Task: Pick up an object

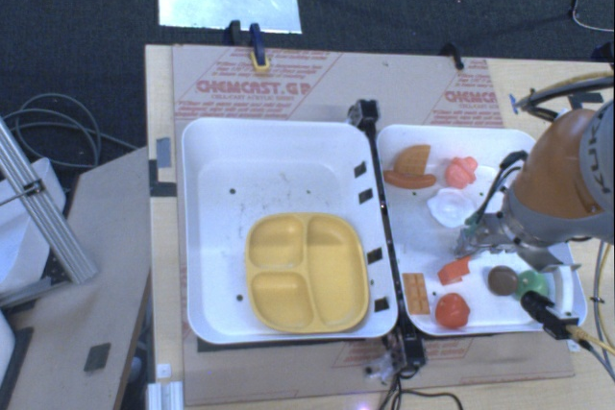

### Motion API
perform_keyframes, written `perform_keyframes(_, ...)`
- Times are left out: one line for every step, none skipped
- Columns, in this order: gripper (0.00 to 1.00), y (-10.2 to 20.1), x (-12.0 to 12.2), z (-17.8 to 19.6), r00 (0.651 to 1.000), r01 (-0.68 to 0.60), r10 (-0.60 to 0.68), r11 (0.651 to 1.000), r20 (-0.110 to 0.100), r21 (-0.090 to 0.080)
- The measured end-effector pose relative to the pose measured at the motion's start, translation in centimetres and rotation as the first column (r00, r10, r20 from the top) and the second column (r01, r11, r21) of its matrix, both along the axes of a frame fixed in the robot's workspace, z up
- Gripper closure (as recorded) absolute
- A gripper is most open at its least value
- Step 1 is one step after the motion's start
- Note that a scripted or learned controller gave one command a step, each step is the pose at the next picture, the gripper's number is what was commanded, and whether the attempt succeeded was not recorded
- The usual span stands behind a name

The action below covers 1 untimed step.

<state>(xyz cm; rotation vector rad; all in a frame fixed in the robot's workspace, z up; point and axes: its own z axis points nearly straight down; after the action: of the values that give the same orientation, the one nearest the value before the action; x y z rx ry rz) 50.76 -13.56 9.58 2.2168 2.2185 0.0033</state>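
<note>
Nearest objects: at the front edge of the right bin (411, 141) I saw a red round piece (452, 310), an orange waffle-like block (415, 292), a brown round piece (501, 279) and a green piece (531, 284), all lying loose on the bin floor.
Progress: I judged the pick as not yet done; nothing was visibly lifted, every object I could see rested in the bin.
Likely target: a small orange-red piece (454, 271) lay just beside the end of the arm, and I guessed this was the object aimed at, but I could not be sure.
Jaws (473, 243): they were low inside the right bin, near that piece and a white crumpled object (450, 206); I could not tell how wide they stood or if they had anything between them, the wrist covered them.
Arm pose: the grey arm (567, 182) with its orange band came in from the right and bent down over the right bin, the wrist pointing toward the bin middle.
Farther objects: an orange wedge (413, 164) and a pink piece (461, 171) sat at the back of the same bin, well apart from the jaws.
Left bin (207, 206): it carried a yellow divided tray (307, 270), untouched.
What was left: closing on one object and raising it clear of the worktop.
</note>
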Motion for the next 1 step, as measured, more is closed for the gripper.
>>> perform_keyframes(1.00, 0.40, -1.94, 8.79, 1.000, -0.003, 0.003, 1.000, 0.004, 0.000)
